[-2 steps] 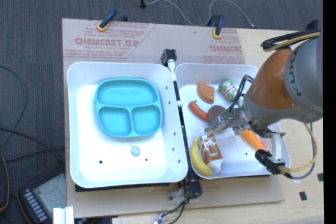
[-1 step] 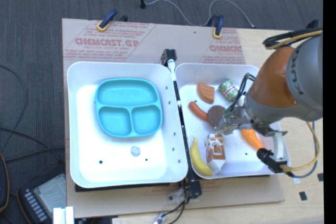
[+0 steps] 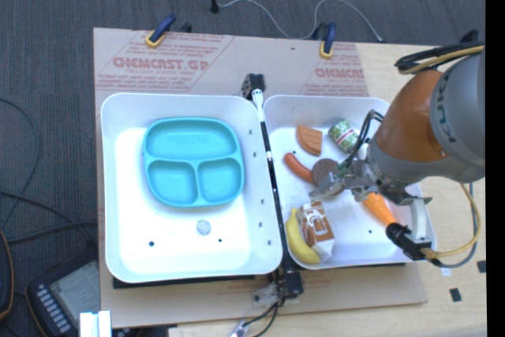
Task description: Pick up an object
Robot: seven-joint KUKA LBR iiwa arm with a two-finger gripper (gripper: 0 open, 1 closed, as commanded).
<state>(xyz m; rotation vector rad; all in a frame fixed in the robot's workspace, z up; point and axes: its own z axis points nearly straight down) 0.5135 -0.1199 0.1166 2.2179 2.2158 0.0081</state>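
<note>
at the near rim of the right bin (image 3: 355, 258), a banana (image 3: 301, 239) curved along the front left corner, a brown-and-white carton (image 3: 318, 223) leaning against it, long axis running near to far. just right, a carrot (image 3: 379, 208) slanting from near-right to far-left, partly under the wrist. above these, gripper (image 3: 331, 184) low over the bin's middle, pointing left, tips at a round brown disc (image 3: 324, 170); whether open or closed, cannot tell, and nothing seen held. likeliest pick judged to be that disc, lying right at the tips, or the sausage (image 3: 298, 164) just left of it, long axis slanting toward the near-right. little open floor here: divider wall close on the left, carton close in front. farther back, a toast-like wedge (image 3: 310, 140) and a green can (image 3: 343, 135), each with more room around. left bin (image 3: 118, 193) well apart, bearing a blue divided plate (image 3: 192, 161).
</note>
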